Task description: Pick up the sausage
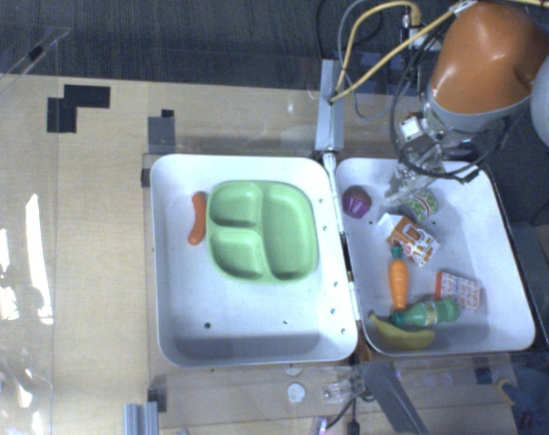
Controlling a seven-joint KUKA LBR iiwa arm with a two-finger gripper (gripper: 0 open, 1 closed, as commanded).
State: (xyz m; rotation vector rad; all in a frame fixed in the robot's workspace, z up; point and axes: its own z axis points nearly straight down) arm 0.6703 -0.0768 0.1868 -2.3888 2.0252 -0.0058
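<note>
The task is judged barely begun: the sausage (pixel 197 218) lies untouched in the left bin (pixel 166 333), just beside the green tray (pixel 261 229). The gripper (pixel 409 181) is seen upper right over the right bin (pixel 510 270), near a small can (pixel 420 205); how far the jaws stand open cannot be told, and nothing is seen held

Robot lab: bench (pixel 93 270), cabled arm (pixel 483 53)

Orange-banded arm (pixel 483 57), yellow cables (pixel 383 48) — apparently
</note>
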